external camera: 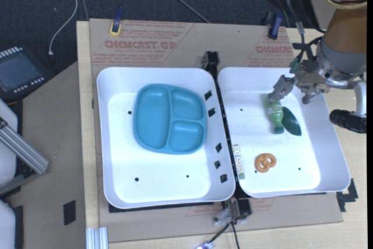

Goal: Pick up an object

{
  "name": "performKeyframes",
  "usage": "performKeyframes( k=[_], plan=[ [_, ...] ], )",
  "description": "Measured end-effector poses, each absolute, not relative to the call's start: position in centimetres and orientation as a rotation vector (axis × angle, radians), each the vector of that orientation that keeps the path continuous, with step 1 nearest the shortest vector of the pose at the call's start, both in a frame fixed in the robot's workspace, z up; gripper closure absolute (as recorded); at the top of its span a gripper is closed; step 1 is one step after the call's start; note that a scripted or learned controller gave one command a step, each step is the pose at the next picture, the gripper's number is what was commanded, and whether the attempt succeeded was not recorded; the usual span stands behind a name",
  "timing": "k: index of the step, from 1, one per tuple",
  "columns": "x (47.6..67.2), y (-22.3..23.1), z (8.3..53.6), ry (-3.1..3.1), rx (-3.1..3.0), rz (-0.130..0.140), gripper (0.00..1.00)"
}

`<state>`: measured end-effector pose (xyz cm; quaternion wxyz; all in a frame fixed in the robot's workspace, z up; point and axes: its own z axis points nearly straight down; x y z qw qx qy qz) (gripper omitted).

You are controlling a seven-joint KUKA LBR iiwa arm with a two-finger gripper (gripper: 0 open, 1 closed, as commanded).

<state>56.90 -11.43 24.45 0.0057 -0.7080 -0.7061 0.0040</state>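
Right bin (326, 151): gripper (291, 89) spread wide, seemingly just above green object (284, 118). I'd drop straight, centre it, then close.

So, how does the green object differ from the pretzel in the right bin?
The green object is green, elongated and larger; the pretzel is orange-brown, looped and smaller. The green object lies just below the gripper; the pretzel lies nearer the bin's front. Both rest in the right bin.
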Motion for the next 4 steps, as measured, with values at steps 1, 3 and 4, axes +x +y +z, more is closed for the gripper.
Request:
performKeyframes(
  k=[1,3,4],
  plan=[
    [57.1,-11.4,25.1,-2.221,-2.221,0.001,0.0],
    [57.4,-11.2,13.2,-2.217,-2.217,0.004,0.0],
    [57.4,-11.1,8.2,-2.217,-2.218,0.004,0.0]
  ],
)
